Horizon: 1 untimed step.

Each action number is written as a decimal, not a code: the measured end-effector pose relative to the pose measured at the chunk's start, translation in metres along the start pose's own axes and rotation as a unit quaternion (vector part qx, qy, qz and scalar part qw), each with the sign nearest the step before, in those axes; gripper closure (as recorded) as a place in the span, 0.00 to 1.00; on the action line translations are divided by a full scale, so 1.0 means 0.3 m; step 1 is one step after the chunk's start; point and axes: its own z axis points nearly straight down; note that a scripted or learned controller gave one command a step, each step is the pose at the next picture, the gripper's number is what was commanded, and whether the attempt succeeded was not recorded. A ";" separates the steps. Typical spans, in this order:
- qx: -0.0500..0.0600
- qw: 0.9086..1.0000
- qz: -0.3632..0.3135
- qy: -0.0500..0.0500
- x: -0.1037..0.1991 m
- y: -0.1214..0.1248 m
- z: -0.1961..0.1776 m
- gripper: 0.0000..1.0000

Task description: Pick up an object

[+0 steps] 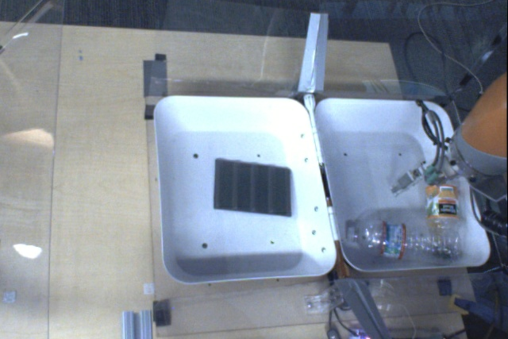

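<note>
- White plastic left bin (182, 171) holds a dark ribbed rectangular pad (252, 187), lying flat near the middle of its floor.
- We see the white right bin (357, 131) touching the left one along a shared edge, with a grey metal bar (313, 53) standing up behind the seam.
- Clear crushed plastic bottle with a blue-and-red label (390, 238) lies on its side along the near wall of the right bin.
- Small clear bottle with an orange cap and yellow-white label (443, 206) stands just beside it, near the bin's right wall.
- Grey arm with orange band (486, 131) comes in at the right edge; its two-finger gripper (411, 179) sits low over the right bin, just left of the small bottle.
- We see nothing between the gripper's fingers; whether they're spread or closed, we can't tell at this resolution.
- Black cables (432, 123) loop by the wrist.
</note>
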 end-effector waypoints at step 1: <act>0.023 1.000 -0.008 0.016 -0.016 0.024 0.037 0.00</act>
